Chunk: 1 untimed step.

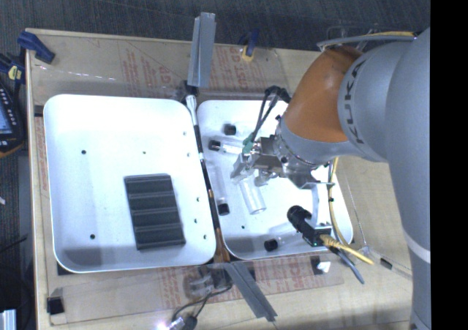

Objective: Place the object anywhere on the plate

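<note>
dark carpet surrounds a brown bench (pixel 110 58) bearing two shallow white bins side by side. over the right bin (pixel 219 113) leans the grey arm (pixel 387 102) with its orange band, reaching in from the right. the left bin (pixel 88 131) holds a dark ribbed plate (pixel 154 211) lying flat near its front right corner. the gripper (pixel 252 167) hangs above the right bin's middle; whether it is open or closed i cannot tell. just below it a clear, tube-like object (pixel 254 199) lies on the right bin's floor, well apart from the plate. small black bits (pixel 229 129) dot that floor.
</note>
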Each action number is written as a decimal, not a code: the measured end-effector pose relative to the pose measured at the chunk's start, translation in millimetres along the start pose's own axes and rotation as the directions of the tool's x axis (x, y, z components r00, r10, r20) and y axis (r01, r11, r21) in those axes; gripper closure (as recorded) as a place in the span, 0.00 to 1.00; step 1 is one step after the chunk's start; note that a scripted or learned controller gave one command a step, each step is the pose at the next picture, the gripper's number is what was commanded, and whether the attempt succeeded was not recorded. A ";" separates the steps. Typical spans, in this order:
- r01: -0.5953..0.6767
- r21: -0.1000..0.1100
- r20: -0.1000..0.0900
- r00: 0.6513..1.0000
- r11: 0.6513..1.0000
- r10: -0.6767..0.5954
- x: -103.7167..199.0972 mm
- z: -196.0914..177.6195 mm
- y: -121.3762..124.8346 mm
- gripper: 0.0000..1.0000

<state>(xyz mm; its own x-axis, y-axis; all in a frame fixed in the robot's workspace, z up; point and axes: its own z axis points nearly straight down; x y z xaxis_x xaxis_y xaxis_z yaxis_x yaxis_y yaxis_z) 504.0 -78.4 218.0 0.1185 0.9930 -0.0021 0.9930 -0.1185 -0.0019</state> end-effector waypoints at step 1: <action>-0.285 0.004 -0.001 0.959 0.959 0.285 84.8 27.9 5.5 1.00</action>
<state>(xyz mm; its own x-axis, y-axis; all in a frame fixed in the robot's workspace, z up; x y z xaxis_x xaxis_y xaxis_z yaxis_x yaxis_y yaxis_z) 519.4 5.1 189.9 0.3963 0.9181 -0.0014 0.9181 -0.3963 -0.0056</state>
